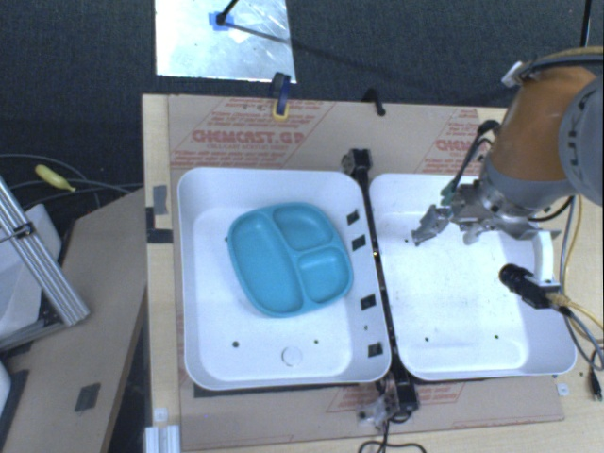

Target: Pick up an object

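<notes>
Two shallow white bins sit side by side on the bench (189,149), on a brown cardboard sheet w/ red print.

Left bin (203,253): holds one thing, a blue plate (288,258) w/ three compartments, one large at its left and two smaller at its right. It lies flat, roughly mid-bin, tilted a bit vs. the bin walls, not touching any wall. A faint round mark shows on the bin floor below the plate, near the front wall.

Right bin (472,357): floor bare white apart from a few small dark specks. The arm (543,140) comes in from the right over this bin's upper part, grey w/ orange band above the wrist. The jaws (429,226) hang over the upper-left area of the right bin, pointing toward the divider btw. bins. They look slightly parted; nothing seen btw. them. Whether the tips touch the bin floor can't be told.

The plate is well apart from the jaws, across the black strip (368,253) that joins the two bins.

Off-bench: a shiny foil sheet (226,22) on dark floor at top, a yellow item (55,177) at far left.
</notes>
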Controlling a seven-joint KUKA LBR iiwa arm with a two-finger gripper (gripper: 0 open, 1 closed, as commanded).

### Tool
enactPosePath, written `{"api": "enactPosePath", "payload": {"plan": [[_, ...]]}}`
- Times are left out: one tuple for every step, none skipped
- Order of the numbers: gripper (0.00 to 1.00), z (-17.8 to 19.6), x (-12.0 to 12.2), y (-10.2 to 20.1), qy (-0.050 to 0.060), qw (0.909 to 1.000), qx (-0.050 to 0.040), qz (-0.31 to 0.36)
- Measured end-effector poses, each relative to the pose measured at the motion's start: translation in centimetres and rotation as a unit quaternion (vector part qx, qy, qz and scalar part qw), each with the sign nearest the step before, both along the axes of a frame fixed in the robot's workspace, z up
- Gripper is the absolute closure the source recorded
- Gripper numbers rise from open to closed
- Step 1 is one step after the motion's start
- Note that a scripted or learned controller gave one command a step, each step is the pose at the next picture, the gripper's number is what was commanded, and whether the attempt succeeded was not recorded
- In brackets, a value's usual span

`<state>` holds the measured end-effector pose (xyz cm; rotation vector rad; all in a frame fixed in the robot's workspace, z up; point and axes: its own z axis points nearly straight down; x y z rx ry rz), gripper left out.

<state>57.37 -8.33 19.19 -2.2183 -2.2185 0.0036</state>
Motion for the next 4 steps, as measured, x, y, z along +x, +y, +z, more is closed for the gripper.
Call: {"api": "enactPosePath", "payload": {"plan": [[0.00, 3.4, -7.9, 8.0, -0.001, 1.0000, 0.0015, 0.005], [1.00, 4.4, -7.5, 7.5, -0.004, 1.0000, -0.0002, 0.002], [1.00, 3.2, -8.7, 14.0, -0.002, 1.0000, 0.0007, 0.005], [1.00, -0.9, -8.8, 19.7, 0.000, 1.0000, 0.0003, 0.005]]}}
